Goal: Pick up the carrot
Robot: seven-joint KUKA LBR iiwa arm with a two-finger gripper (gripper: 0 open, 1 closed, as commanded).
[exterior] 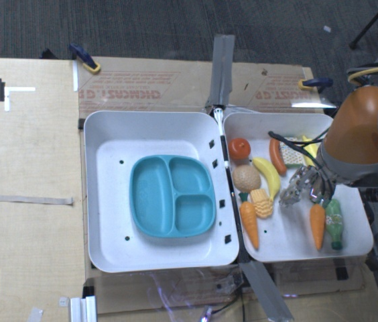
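Two carrots in the right bin: one carrot near the left wall, below a corn piece, the other carrot near the right side, just beside a green bottle. Claw low over the bin floor between banana and second carrot, touching neither carrot, nothing seen between the fingers; apart or together, cannot tell. Left bin with a blue divided plate in the middle.

upside-down red print, unreadable, on the cardboard sheet behind the bins
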